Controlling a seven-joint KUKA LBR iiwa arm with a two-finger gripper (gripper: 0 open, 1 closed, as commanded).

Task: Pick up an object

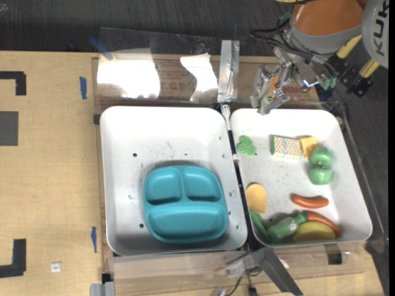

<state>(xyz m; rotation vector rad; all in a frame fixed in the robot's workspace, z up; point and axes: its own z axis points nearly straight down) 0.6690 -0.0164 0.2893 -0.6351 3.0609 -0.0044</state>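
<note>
Along the near edge of the right bin [358, 184] lay a banana [313, 230] and a red sausage [310, 200], long axes running across the bin; farther back sat a green apple [320, 165]. The gripper [269, 97] hung over the far edge, nothing visibly held, its opening impossible to tell; every object lay nearward of it.

Gripper [266, 105] hangs over right bin's [352, 165] 12 o'clock rim; teal tray [184, 203] at left bin's [123, 140] 6 o'clock.

Illumination: bright, even, overhead.
Glare: strong on clear plastic sheet [154, 73] at 12 o'clock.
Shadow: soft, beneath teal compartment tray [184, 203].
Focus: slightly soft overall.
</note>
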